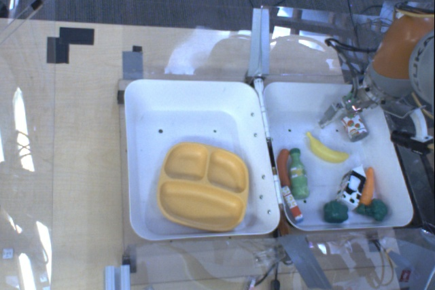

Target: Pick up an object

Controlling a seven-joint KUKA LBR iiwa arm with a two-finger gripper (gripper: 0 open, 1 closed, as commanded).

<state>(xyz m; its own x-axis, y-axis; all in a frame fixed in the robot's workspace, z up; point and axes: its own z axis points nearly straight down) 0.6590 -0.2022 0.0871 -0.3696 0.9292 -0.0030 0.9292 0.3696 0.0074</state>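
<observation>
Arm body: rounded grey casing segment (423,63) at the right edge of the camera view, smooth and matte. Above it a broad glossy orange band (399,44), curved like a collar, with a paler grey rim along its top. Wrist section below the band is light grey, darker in the shadowed underside. Thin black cables (345,54) run along the wrist in a loose bundle. Small metallic two-finger gripper (343,112): silvery, angular, slim grey finger (330,115) projecting to the left. Mounting hardware near the gripper base too small to resolve; no readable markings.
</observation>
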